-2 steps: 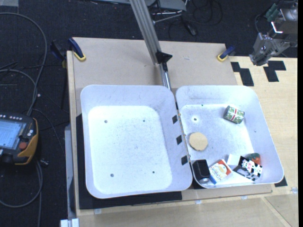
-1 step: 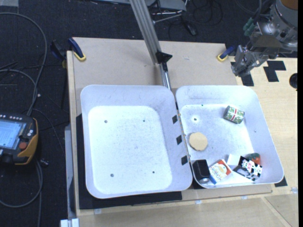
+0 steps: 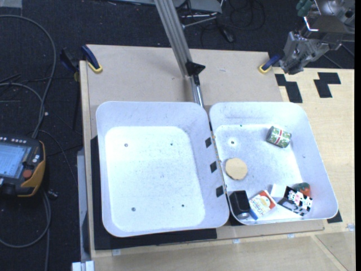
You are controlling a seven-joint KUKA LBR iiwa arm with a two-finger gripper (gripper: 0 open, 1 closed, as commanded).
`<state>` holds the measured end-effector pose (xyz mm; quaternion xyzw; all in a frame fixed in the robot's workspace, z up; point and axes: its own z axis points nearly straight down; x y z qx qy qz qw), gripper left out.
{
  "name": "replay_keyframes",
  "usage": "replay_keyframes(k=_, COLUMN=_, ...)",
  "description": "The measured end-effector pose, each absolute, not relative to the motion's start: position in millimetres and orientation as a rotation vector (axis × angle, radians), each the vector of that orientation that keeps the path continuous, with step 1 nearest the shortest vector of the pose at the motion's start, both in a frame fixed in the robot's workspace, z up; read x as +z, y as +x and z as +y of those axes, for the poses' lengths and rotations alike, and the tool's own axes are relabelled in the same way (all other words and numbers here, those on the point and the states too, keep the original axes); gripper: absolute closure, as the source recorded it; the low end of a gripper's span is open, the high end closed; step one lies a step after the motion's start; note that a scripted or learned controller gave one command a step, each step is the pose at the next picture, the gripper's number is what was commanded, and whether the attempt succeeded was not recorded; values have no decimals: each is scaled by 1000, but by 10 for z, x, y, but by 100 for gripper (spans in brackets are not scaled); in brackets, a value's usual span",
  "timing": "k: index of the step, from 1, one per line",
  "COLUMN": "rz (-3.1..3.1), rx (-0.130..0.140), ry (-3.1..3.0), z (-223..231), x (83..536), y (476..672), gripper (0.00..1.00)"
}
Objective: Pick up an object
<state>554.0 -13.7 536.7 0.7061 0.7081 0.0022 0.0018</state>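
Bench [image 3: 141, 78]: carrying two white bins side by side; a grey pole is slanting across its top edge.
Left bin [image 3: 152, 168]: lying to the left, its floor showing bare white plastic.
Right bin [image 3: 256, 123]: holding all five objects, most of them crowding its near edge.
Arm [image 3: 333, 7]: hanging at the top right, outside both bins and well apart from every object.
Gripper [image 3: 296, 58]: pointing down over the bench corner beyond the right bin; carrying nothing that I can see; how far it is opened I cannot tell, the tips blurring into the dark floor.
Black box [image 3: 240, 202]: lying in the near left corner, touching the wall; likely stiff, but awkward to get at there.
Red-white packet [image 3: 262, 203]: lying flat just beside the box; probably light and slippery.
Dark toy [image 3: 297, 199]: sitting at the near right, irregular; shape too small to tell.
Can [image 3: 278, 136]: lying on its side, well apart from the rest; probably light, stiff, prone to rolling. Best candidate; grip across its round body.
Disc [image 3: 236, 169]: lying flat mid-bin; thin, hard to get under.
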Motion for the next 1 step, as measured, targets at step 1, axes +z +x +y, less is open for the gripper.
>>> replay_keyframes(k=1, rz=2218, rx=0, ry=2224, z=-610, x=5387, y=5422, gripper=100)
